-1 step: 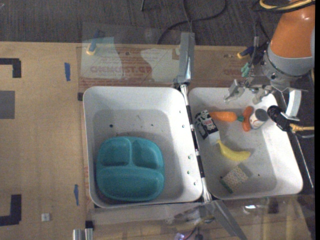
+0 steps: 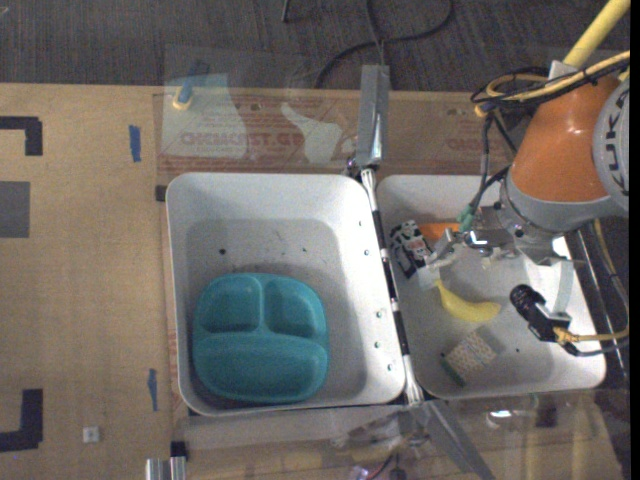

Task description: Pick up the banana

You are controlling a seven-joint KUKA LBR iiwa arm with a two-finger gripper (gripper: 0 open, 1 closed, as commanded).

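Two white bins: the left bin (image 2: 190,208) carries a teal divided tray (image 2: 260,336), one flat colour, no pattern. The right bin (image 2: 580,373) is white too, and there's the yellow banana (image 2: 466,307), bright against it. Just below it lies a speckled tan sponge (image 2: 470,353) with a dark green edge. An orange item (image 2: 437,231) peeks out near the black-and-white gripper (image 2: 412,249). The arm (image 2: 565,158) is grey with its orange band, yellow and black cables (image 2: 520,88) looping off it. The bench (image 2: 80,298) is plain tan cardboard, with black marks and blue tape.
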